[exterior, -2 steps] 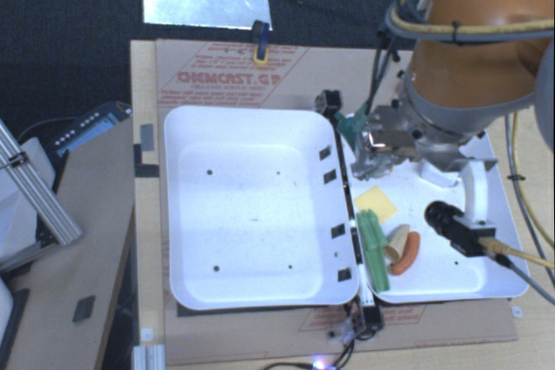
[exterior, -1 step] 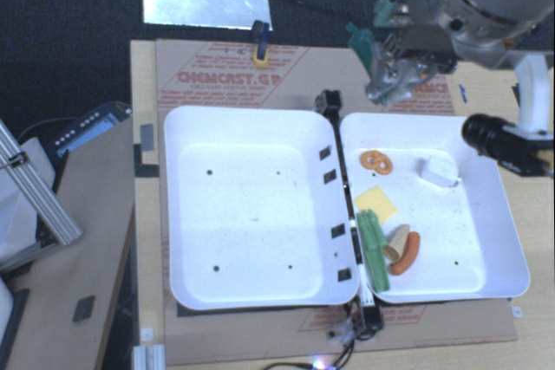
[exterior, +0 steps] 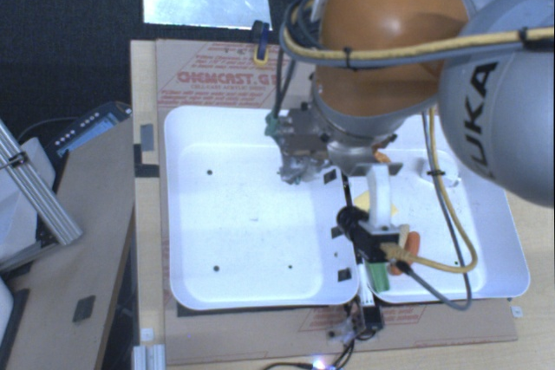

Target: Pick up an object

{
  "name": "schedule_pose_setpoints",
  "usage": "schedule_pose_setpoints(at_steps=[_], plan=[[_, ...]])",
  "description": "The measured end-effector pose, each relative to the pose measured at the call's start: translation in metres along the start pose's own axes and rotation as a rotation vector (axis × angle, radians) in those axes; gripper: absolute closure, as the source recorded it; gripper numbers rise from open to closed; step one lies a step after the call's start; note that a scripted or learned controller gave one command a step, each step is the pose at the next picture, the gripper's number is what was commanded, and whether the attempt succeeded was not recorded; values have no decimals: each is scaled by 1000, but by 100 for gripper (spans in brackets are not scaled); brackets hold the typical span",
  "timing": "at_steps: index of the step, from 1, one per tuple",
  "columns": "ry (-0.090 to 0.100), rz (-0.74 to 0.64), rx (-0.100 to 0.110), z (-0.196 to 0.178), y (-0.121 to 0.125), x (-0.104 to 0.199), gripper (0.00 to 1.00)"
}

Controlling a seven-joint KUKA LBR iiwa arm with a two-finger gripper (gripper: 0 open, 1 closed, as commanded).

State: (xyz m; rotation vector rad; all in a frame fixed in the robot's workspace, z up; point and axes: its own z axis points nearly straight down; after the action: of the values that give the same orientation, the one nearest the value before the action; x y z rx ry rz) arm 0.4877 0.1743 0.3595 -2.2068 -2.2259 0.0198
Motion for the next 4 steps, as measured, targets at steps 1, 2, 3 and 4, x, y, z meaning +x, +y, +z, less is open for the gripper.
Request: schedule_pose_setpoints(at_steps=[1,2,3,4], plan=[[13,-1,-30,-143,-3,42,100],[0,2,-5,-28,-2,61,100],[13,3,-31,-185,-3,59,100],[-2,8,-2,-43,-3,59,100]])
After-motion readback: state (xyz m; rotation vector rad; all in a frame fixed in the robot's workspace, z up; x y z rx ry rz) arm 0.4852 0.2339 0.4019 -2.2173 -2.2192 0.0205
